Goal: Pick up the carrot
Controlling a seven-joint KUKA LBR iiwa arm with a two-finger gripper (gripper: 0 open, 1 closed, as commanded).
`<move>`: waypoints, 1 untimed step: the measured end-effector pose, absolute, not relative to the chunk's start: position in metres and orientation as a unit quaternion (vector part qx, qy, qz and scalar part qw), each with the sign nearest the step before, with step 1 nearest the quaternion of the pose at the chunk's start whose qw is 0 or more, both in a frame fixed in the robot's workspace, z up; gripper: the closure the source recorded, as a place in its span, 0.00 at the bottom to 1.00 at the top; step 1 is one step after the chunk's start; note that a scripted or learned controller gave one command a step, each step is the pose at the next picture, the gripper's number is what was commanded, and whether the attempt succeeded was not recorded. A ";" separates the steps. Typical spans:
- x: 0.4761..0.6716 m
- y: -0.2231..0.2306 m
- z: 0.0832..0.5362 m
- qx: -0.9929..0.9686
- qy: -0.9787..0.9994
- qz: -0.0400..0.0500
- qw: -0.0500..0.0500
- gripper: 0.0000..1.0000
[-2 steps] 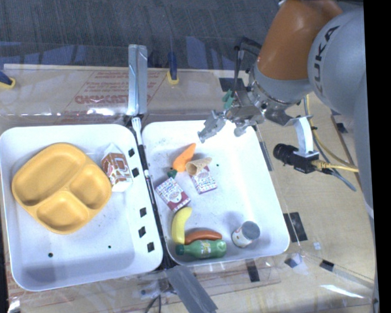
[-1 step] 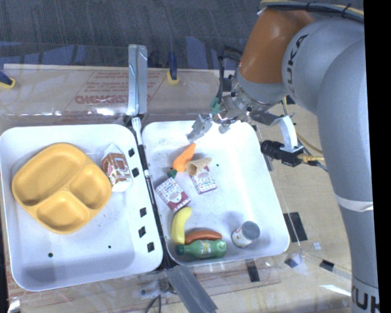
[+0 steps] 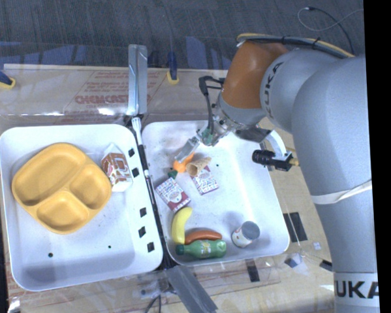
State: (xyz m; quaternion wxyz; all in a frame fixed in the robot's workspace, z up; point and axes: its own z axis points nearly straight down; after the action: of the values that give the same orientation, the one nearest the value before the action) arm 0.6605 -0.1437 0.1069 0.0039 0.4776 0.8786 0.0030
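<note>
Reaching in from the right, the arm has its end effector (image 3: 193, 146) low over the upper part of the right bin (image 3: 266, 201), pointing down-left; whether it's parted or closed, cannot tell, too small and blurred. Carrot (image 3: 180, 164) = small orange piece with a green top, lying in the right bin just below-left of the end effector tip, near or maybe touching it, can't say which. Looks like a toy: probably light, rigid, smooth plastic, likely slippery, could skid or roll if nudged. Best grip judged across the orange body mid-length, not the green end. Crowded spot: a tan cone-like item (image 3: 197, 164) right beside it, two red-and-white packets (image 3: 173, 192) just below. Lower in the bin: banana (image 3: 180, 224), red sausage-like piece (image 3: 203, 235), green bottle (image 3: 202, 250), small can (image 3: 245, 234). Left bin (image 3: 31, 259) has a yellow divided plate (image 3: 60, 186) and a small carton (image 3: 116, 167). Carrot's full length is hard to read; part may sit under the cone item. Nothing visibly held.
</note>
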 end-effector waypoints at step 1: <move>0.657 -0.111 0.093 0.499 0.867 0.000 0.000 0.00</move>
State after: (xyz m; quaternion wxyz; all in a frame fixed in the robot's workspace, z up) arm 0.6573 -0.1114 0.0935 -0.0004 0.4987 0.8668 -0.0004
